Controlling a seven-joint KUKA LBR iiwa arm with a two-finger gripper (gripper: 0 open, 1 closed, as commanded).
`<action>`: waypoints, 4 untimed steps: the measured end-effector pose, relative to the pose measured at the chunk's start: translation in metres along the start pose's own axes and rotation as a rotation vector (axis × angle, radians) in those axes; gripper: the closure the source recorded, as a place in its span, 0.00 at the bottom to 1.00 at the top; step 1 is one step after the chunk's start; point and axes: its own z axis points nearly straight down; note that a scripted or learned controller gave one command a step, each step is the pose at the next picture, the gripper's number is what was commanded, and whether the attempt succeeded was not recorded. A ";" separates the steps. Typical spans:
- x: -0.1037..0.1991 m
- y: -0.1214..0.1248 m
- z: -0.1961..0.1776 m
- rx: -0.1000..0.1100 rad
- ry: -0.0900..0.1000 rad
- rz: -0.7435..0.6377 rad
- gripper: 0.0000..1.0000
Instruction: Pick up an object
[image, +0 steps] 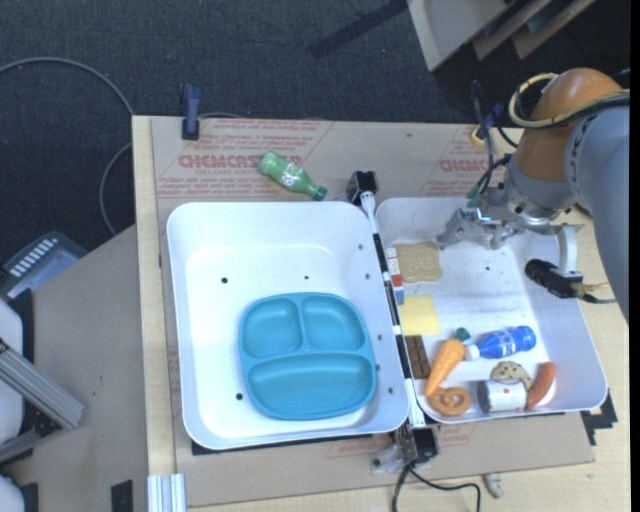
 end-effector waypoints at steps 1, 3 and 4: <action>-0.014 -0.080 0.000 0.000 0.001 0.002 0.00; -0.055 -0.047 -0.066 -0.005 -0.001 -0.001 0.00; -0.053 -0.106 0.001 0.003 0.010 -0.003 0.00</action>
